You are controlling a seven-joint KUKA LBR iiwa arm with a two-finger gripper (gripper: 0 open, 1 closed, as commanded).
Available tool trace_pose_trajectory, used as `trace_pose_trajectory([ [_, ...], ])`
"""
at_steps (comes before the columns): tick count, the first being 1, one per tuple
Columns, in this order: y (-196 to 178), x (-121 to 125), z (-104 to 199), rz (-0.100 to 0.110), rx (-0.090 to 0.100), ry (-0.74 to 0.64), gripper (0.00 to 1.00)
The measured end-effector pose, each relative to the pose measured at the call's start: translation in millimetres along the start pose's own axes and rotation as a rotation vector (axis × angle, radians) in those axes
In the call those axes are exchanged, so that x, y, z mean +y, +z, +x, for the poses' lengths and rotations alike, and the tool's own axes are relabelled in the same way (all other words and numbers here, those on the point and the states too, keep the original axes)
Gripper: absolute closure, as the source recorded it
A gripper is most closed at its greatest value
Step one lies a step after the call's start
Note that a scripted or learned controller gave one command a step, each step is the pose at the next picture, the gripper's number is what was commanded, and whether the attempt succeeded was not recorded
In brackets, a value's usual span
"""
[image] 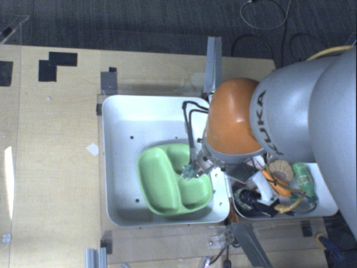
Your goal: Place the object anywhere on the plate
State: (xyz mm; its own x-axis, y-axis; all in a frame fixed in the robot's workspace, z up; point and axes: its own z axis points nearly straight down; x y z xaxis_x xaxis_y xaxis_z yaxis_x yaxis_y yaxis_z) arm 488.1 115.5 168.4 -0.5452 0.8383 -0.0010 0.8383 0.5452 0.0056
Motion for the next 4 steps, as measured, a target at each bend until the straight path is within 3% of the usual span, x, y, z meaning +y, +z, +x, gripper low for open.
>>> trace_pose_trajectory([
  [1,73.0,70.0,80.7,-0.017,-0.007,-0.189,1.00],
  [2,70.9,30.2,33.8,-0.035,0.003,0.081,1.00],
  [3,-28.6,63.3,89.3,0.000,0.001,0.028,1.00],
  [4,-22.4,58.7,91.2,0.001,0.001,-0.213,1.00],
])
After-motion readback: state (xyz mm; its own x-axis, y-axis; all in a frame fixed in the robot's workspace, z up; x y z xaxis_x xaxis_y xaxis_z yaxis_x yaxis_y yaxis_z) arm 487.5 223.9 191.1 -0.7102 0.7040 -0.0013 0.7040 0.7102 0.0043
